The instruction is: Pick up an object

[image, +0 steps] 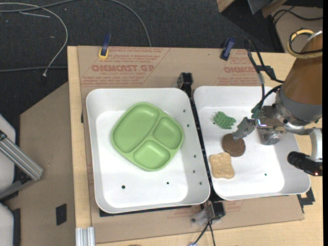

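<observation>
Hand: the hand (245, 129) hangs low in the right bin (287, 181), its tip just above the brown round piece (233, 146); whether it is open or closed I cannot tell.
Targets: that brown piece lies between the green leafy piece (224, 119) and the tan cracker-like piece (222, 165) (all three close together).
Advice: centre over one item, descend straight, avoid nudging neighbours.
Left bin: holds a green divided plate (147, 136).
</observation>
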